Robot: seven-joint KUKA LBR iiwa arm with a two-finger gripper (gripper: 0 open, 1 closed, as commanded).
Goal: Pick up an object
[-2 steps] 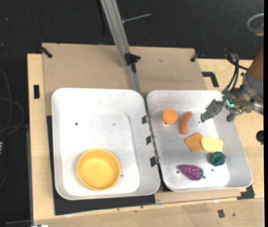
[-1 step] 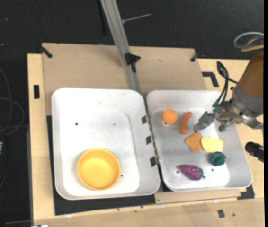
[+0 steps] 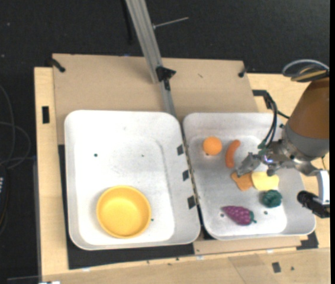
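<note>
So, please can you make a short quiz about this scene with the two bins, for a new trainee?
1. True or false: the yellow bowl lies in the left bin.
2. Which item lies nearest the front rim of the right bin? A) orange ball B) purple grapes C) carrot
3. Fill in: the gripper hovers over the ____ bin.

Key: 1 true; 2 B; 3 right.
</note>
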